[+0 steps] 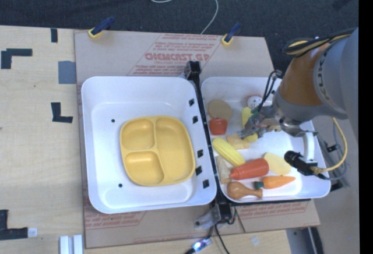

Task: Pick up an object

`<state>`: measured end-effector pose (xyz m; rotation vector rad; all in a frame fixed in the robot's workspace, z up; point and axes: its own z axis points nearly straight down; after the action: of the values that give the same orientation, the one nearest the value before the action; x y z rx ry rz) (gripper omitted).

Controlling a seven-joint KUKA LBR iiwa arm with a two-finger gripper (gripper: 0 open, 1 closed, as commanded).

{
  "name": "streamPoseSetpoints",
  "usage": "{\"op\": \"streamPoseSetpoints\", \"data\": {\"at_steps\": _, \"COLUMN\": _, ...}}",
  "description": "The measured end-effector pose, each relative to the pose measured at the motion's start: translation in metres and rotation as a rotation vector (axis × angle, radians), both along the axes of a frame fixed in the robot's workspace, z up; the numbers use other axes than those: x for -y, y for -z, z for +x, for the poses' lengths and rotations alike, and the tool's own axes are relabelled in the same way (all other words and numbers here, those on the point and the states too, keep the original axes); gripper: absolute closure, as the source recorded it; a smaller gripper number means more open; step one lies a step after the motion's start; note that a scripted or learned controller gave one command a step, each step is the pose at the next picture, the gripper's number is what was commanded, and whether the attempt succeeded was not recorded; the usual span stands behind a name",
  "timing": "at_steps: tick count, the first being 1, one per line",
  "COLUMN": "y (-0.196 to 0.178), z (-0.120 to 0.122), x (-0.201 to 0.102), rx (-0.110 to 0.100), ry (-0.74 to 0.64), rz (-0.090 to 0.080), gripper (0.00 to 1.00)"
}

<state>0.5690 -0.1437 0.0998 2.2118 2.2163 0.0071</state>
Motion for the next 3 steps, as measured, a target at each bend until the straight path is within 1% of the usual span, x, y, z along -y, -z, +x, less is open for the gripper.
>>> {"op": "streamPoseSetpoints", "data": {"at_steps": 1, "y": -0.062, "z": -0.001, "x": -0.005, "rx": -0.007, "ry": 0.001, "rz": 0.003, "gripper": 1.00}}
{"op": "streamPoseSetpoints", "data": {"at_steps": 2, "y": -0.107, "z": -0.007, "x": -0.003, "rx": -0.008, "ry": 0.001, "rz": 0.003, "gripper": 1.00}}
{"op": "streamPoseSetpoints", "data": {"at_steps": 3, "y": -0.125, "z": -0.006, "x": -0.003, "rx": -0.010, "ry": 0.001, "rz": 0.004, "gripper": 1.00}}
